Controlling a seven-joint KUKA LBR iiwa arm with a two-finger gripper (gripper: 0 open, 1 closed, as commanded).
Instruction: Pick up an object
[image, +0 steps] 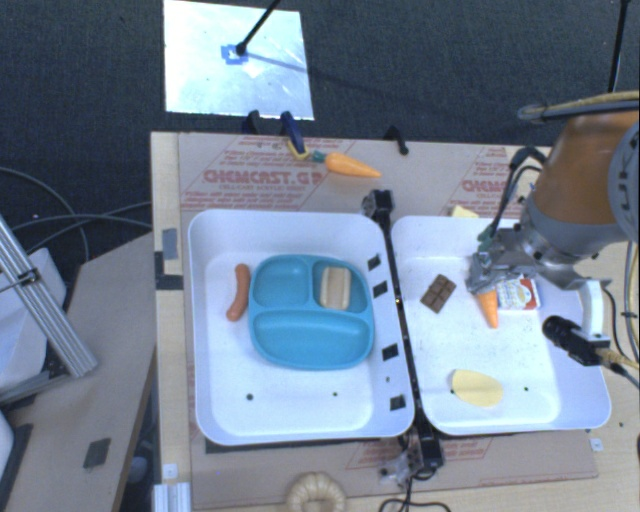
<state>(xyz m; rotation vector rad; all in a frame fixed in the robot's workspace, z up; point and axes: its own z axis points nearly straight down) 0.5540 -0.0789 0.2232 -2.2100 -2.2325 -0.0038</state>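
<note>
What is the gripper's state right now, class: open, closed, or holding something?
Gripper: cannot be told. It sits low in the right bin, right over the top of the orange carrot.

"CHEMCAST" printed on brown board (262, 178)

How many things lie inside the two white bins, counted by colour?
Blue: 1, divided plate
Orange: 2, sausage, carrot
Brown: 1, chocolate piece
Tan: 1, bread slice
Yellow: 1, yellow slice
Red and white: 1, packet
Total: 7
</note>
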